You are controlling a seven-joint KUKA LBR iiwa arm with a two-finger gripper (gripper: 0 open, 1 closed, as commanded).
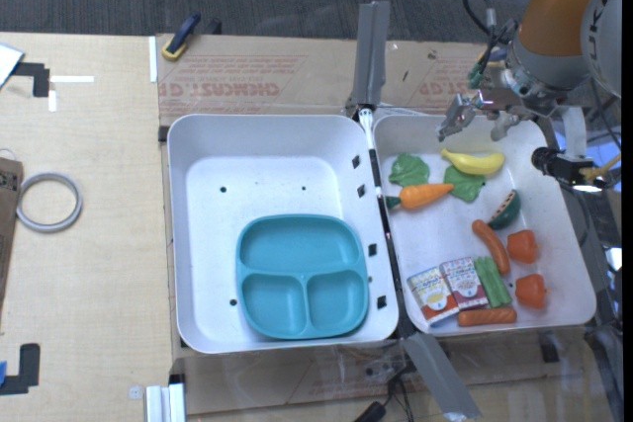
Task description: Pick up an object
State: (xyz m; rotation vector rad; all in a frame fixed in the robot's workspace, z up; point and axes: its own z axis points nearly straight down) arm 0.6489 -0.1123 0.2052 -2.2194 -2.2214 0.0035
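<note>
1. Two white bins sit side by side: the left bin [198, 242] carries one teal divided tray [302, 277] with three compartments, set toward its near right corner, leaving bare floor along the far and left sides.
2. The arm [564, 5] hangs over the far right corner of the right bin [579, 296].
3. The gripper [482, 119] hovers just above the bin's far wall, its two fingers spread apart with nothing between them.
4. One banana [473, 160] lies just below the gripper near the far end, long axis running left-right.
5. One carrot [427, 196] points left toward the divider, beside two green leafy pieces [409, 169].
6. Near the front: two sausages [492, 245], two orange-red blocks [521, 245], two small cartons [445, 287], one green stick [492, 280], crowded together; the middle-left floor is open.
</note>
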